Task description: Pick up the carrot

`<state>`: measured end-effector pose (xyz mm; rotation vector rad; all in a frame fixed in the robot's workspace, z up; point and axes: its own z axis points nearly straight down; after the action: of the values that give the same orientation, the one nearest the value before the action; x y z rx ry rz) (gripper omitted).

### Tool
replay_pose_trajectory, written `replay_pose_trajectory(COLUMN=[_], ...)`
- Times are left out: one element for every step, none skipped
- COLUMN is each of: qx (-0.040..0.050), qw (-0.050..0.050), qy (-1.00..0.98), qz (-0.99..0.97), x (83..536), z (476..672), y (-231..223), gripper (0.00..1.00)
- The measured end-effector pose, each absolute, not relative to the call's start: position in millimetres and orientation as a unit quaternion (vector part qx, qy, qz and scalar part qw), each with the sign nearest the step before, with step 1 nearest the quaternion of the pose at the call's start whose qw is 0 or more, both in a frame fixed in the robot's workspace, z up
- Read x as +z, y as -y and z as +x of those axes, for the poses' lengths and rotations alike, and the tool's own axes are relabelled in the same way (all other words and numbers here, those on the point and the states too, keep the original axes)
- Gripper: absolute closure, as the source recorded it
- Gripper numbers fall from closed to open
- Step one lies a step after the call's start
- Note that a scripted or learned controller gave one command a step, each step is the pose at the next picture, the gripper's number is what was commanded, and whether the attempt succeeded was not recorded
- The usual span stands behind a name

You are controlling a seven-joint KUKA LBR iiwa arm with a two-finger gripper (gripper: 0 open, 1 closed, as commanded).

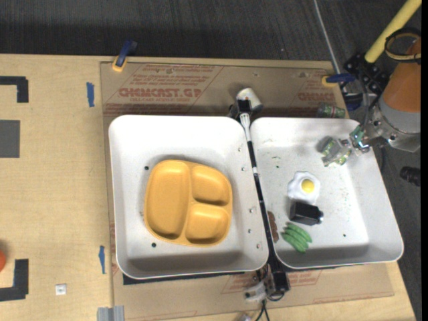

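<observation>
Pincer low over right bin, wooden bench, dark carpet behind

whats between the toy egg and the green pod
A small black block sits between the white-and-yellow toy fried egg and the green plastic pea pod, in the camera view.

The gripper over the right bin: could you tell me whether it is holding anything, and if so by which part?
Nothing shows between the fingers of the gripper; it sits over the right bin, apart from the toy egg, black block and green pods.
</observation>
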<state>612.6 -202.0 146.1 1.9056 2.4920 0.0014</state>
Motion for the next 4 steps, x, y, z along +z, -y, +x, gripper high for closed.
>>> replay_pose_trajectory(qx=[0.0009,0.0027,0.0003,0.0002], qw=[0.000,0.002,0.001,0.001], qy=[-0.758,-0.757,-0.726,-0.726], qz=[0.652,0.653,0.687,0.687], x=[87,97,222,222], z=[562.2,563.7,535.2,535.0], y=[133,133,146,146], gripper=[0.00,1.00,1.00,0.00])
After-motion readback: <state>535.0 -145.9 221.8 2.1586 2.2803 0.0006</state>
